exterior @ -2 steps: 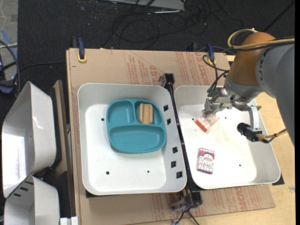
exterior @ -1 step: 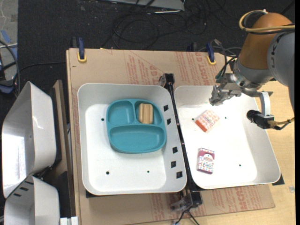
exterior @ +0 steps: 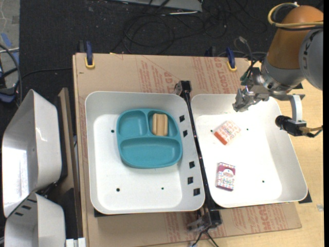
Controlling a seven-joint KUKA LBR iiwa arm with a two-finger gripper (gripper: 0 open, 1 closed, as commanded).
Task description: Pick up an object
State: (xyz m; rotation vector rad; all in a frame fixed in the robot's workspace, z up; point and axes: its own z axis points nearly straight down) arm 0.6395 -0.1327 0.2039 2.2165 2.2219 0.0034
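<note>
The claw (exterior: 241, 105) hangs over the right bin's (exterior: 288, 189) far edge; whether it is parted or holding anything I cannot tell. The orange packet (exterior: 226, 132) lies nearest, just below it, so the best approach is probably to centre over it and descend straight.

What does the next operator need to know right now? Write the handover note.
Gripper: above the far edge of the right bin, nothing seen held; whether it is open or shut can't be read.
Right bin: orange packet near the middle, pink-and-white packet nearer the front, apart from each other.
Left bin: teal divided tray, tan block in its upper right compartment.
Done: nothing picked yet.
Left: choose an object, grasp, lift. The orange packet lies closest to the gripper.
</note>
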